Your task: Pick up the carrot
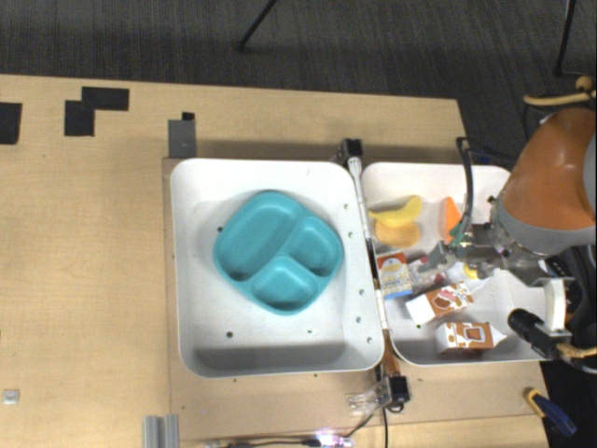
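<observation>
The carrot (451,215) is a small orange piece lying in the right bin (485,177), near the middle of its far half. My gripper (440,258) hangs low over this bin, just in front of the carrot and slightly left of it, above the cluttered packets. The arm's wrist partly covers the carrot's right side. Nothing can be seen held by the gripper.
A yellow banana-like piece (398,216) lies left of the carrot. Small printed cartons (395,273) (464,335) lie in the bin's near half. The left bin (201,343) holds a teal divided plate (278,251). The arm's grey and orange body (558,180) covers the right bin's right side.
</observation>
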Controlling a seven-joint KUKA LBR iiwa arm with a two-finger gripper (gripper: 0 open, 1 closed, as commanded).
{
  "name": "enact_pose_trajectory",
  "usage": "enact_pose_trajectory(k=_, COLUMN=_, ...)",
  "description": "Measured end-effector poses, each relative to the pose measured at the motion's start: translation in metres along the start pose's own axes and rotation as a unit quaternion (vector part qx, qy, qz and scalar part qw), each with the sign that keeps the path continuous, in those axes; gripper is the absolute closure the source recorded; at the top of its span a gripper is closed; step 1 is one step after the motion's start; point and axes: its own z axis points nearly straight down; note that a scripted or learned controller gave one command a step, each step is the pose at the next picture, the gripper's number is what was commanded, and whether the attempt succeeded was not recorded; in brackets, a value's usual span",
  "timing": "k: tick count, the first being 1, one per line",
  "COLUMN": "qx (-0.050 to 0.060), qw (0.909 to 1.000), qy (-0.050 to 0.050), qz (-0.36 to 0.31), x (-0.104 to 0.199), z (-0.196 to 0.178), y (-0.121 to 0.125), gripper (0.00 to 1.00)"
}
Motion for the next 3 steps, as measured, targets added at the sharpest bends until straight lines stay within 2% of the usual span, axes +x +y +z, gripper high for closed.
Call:
enact_pose_trajectory(k=1, qx=-0.004, qw=0.9986, qy=-0.001, qz=-0.052, x=-0.032, z=-0.014, y=0.08, gripper=0.0)
enact_pose_trajectory(k=2, qx=0.002, qw=0.9992, qy=0.0, qz=-0.041, x=-0.054, z=0.068, y=0.101, gripper=0.0)
enact_pose_trajectory(k=3, qx=-0.003, qw=0.9991, qy=-0.001, qz=-0.043, x=-0.053, z=0.053, y=0.105, gripper=1.0)
